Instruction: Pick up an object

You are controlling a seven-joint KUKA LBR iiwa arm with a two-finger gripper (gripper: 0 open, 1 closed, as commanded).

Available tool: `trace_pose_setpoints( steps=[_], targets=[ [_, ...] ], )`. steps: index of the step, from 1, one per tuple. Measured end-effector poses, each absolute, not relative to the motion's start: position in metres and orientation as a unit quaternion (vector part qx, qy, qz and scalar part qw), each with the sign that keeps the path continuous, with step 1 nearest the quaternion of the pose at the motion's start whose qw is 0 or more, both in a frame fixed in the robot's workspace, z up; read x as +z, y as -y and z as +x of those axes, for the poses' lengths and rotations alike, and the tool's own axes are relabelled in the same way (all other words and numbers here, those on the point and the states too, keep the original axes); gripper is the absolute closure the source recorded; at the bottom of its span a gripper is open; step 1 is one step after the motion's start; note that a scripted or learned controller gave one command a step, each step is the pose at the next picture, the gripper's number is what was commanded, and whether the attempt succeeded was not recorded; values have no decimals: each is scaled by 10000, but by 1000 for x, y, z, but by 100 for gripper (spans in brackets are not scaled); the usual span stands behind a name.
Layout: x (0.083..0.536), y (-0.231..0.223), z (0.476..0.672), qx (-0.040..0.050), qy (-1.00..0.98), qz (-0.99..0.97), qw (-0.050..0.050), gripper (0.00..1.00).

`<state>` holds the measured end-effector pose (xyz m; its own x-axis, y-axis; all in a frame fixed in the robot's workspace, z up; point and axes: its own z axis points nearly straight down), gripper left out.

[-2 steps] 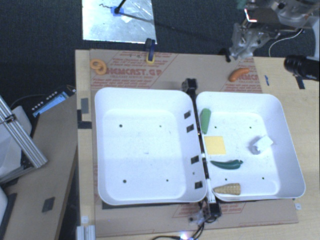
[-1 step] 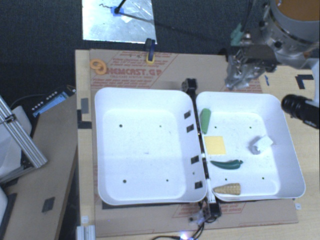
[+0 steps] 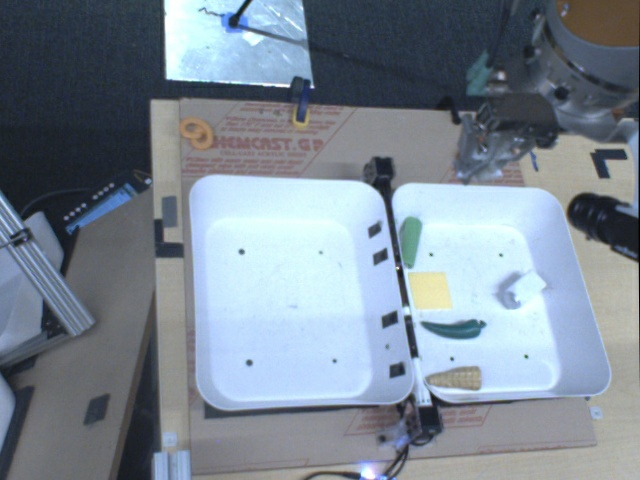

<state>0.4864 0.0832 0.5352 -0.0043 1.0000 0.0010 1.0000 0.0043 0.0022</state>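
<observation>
The right bin holds several small items. A light green pod-shaped piece lies by its left wall, a flat yellow square just below it, a dark green pepper-like piece under that, and a tan ridged cone at the front edge. A small white-grey object lies toward the right. My gripper hangs above the far rim of the right bin, away from all the items, with nothing between its fingers.
The left bin stands beside the right one, joined by black clips. An orange ring and a yellow-blue clamp lie on the cardboard behind the bins. A shiny metal sheet lies further back.
</observation>
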Motion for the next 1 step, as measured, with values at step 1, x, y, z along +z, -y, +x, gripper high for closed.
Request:
trace_pose_setpoints(
  steps=[1],
  targets=[
    [347,-126,492,-57,-7097,7045,-38,100]
  ],
)
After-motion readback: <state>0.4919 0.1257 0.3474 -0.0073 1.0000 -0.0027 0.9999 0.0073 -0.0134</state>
